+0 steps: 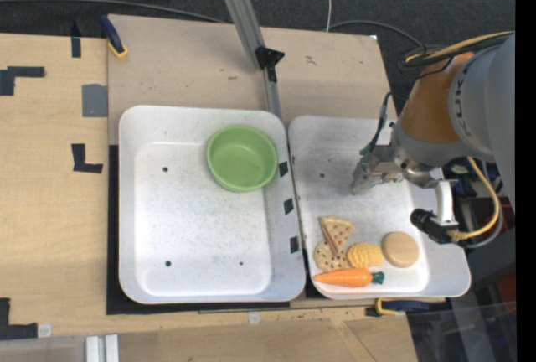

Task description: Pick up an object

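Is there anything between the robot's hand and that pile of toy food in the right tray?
Nothing visible. The hand hangs over bare tray floor, and the toy food lies nearer the front edge with only open white surface between them.

Both bins [201,285] look like white plastic, speckled with dark scuffs. The bowl [242,157], well left of the gripper [366,178], is matt green plastic. Just below the gripper sit toy foods: a glossy orange carrot [343,277], bumpy yellow corn [363,255], a smooth tan bun [401,250]. The bench [42,142] is pale wood grain.
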`<state>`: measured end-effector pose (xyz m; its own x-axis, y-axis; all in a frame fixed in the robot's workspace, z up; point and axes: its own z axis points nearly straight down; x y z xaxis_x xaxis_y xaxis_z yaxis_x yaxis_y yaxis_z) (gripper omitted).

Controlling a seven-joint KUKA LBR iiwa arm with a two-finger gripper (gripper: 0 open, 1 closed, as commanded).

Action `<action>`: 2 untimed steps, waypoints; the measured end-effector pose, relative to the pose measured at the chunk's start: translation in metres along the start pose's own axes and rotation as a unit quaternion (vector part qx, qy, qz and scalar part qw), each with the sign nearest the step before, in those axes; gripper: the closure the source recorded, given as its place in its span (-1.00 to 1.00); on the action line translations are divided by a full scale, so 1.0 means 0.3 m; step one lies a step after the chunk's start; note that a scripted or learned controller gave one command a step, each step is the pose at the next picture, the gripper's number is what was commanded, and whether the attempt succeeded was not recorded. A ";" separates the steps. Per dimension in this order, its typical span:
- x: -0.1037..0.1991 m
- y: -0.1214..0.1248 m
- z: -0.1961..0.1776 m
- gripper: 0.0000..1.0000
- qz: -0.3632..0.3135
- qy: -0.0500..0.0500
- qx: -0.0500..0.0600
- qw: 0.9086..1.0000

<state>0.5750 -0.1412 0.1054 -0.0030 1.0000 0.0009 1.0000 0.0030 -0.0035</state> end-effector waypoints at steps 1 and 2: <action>0.028 -0.014 -0.188 1.00 0.000 -0.001 -0.004 1.000; -0.001 -0.003 -0.385 1.00 0.001 -0.001 -0.005 1.000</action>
<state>0.5744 -0.1415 0.2207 -0.0011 1.0000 -0.0018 1.0000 0.0011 0.0055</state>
